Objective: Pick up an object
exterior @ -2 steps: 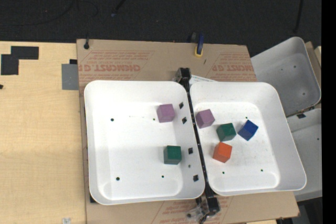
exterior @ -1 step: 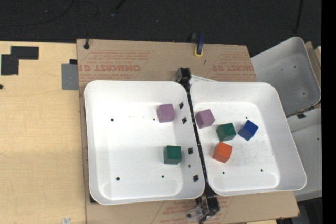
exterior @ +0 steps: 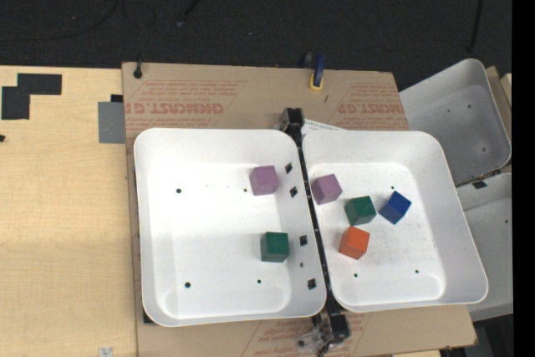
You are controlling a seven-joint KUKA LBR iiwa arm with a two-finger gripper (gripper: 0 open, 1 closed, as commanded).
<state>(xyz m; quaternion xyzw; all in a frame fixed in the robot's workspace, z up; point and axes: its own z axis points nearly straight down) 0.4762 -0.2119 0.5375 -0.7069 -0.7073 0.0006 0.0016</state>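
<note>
Two white bins sit side by side on the bench. The left bin (exterior: 167,180) holds a purple cube (exterior: 263,180) near its upper right and a dark green cube (exterior: 274,247) lower down by the divider. The right bin (exterior: 435,263) holds a purple cube (exterior: 325,189) at its left, a dark green cube (exterior: 360,210), a blue cube (exterior: 394,206) tilted on an edge, and an orange-red cube (exterior: 354,242) below them. All cubes lie loose and apart from each other.
A black clip strip (exterior: 303,213) runs down the seam between the bins. A cardboard sheet (exterior: 209,100) lies under both bins. A blue and yellow clamp (exterior: 316,73) stands at the cardboard's far edge. A white lid (exterior: 456,117) leans at the right.
</note>
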